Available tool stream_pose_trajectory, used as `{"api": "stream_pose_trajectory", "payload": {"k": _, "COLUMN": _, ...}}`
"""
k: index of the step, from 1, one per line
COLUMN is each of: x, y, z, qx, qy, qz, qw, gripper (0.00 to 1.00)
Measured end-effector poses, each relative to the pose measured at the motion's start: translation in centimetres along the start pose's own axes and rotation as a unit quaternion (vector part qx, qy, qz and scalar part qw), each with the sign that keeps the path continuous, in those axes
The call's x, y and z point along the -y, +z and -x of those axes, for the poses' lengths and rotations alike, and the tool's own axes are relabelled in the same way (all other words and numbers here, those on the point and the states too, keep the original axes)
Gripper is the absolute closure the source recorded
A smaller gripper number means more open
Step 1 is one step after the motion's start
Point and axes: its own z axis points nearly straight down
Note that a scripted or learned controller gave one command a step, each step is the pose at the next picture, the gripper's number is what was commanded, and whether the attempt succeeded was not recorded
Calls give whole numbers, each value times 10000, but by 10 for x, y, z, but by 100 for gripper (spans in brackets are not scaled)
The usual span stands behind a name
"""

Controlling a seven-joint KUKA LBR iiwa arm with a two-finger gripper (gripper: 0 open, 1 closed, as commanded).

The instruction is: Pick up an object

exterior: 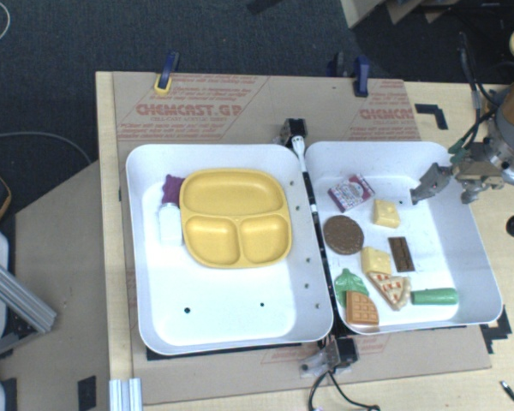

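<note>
Two bins: shallow white plastic, side by side on the bench [240,101], which is topped with printed brown board.
Left bin [154,315]: holds a yellow three-compartment tray [236,217], smooth and round-cornered, at its far half; a purple item [171,188] and a white one [169,225] lie partly under the tray's left edge.
Right bin [471,255]: toy food, loosely strewn as pick stock.
Contents, right bin: brown disc cookie [343,235]; pink wrapped packet [350,193]; pale cheese wedge [386,213]; dark chocolate bar [401,253]; pizza slice [392,289]; green cylinder [433,296]; waffle-textured piece [361,308].
Gripper [450,182]: at the right bin's far right edge, above the floor, nothing between the jaws; their opening cannot be told.
Task object: none chosen yet; the cheese wedge lies nearest, just beside the jaws.
</note>
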Motion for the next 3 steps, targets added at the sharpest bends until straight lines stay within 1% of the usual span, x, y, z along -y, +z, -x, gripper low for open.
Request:
{"api": "stream_pose_trajectory", "payload": {"k": 1, "x": -2, "y": -7, "z": 0, "qx": 14, "qy": -15, "qz": 64, "qw": 10000, "gripper": 0}}
{"api": "stream_pose_trajectory", "payload": {"k": 2, "x": -8, "y": 42, "z": -8, "qx": 5, "qy": -21, "qz": 38, "qw": 10000, "gripper": 0}}
{"api": "stream_pose_trajectory", "payload": {"k": 3, "x": -13, "y": 102, "z": -3, "qx": 7, "qy": -12, "qz": 38, "qw": 10000, "gripper": 0}}
